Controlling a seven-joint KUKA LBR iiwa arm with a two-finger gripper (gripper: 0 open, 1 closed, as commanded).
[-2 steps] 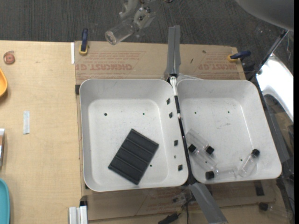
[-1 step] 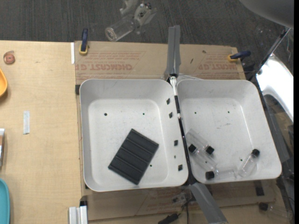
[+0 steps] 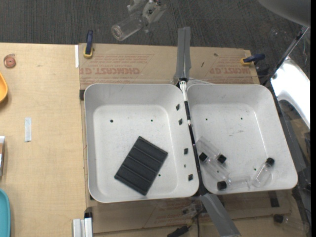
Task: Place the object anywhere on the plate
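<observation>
Camera view, one frame, looking down on the bench.

**Q:** Where is the gripper, and what is its state?

**A:** The gripper [image 3: 147, 13] hangs at the top edge, above the dark floor beyond the bench and well apart from both bins. It is blurred and its upper part is cut off by the frame. A clear vial [image 3: 124, 29] lies tilted just below and left of it, one end meeting the gripper. Whether the gripper is clasped on the vial or merely beside it cannot be told.

**Q:** Where is the plate?

**A:** The black plate [image 3: 141, 165], a ribbed rectangle, lies turned at an angle on the floor of the left bin [image 3: 94, 132], towards the near wall. The clear vial is far from it, beyond the bin's far rim.

**Q:** What does the right bin hold?

**A:** The right bin [image 3: 276, 127] holds several transparent vials with black caps, gathered near its near wall: one pair [image 3: 211, 156] by the centre divider, another [image 3: 228, 183] at the near rim, and one [image 3: 262, 171] towards the right corner. Their clear bodies blend into the white floor, so their outlines and exact count are hard to make out.

**Q:** What else is partly seen?

**A:** A grey bar [image 3: 183, 53] runs from the far side to the joint between the bins. Two blue clamps [image 3: 89, 42] [image 3: 253, 59] grip the cardboard sheet [image 3: 133, 65] under the bins. At the left edge an orange item [image 3: 2, 93] and a teal item [image 3: 3, 214] are cut off and cannot be identified.
</observation>
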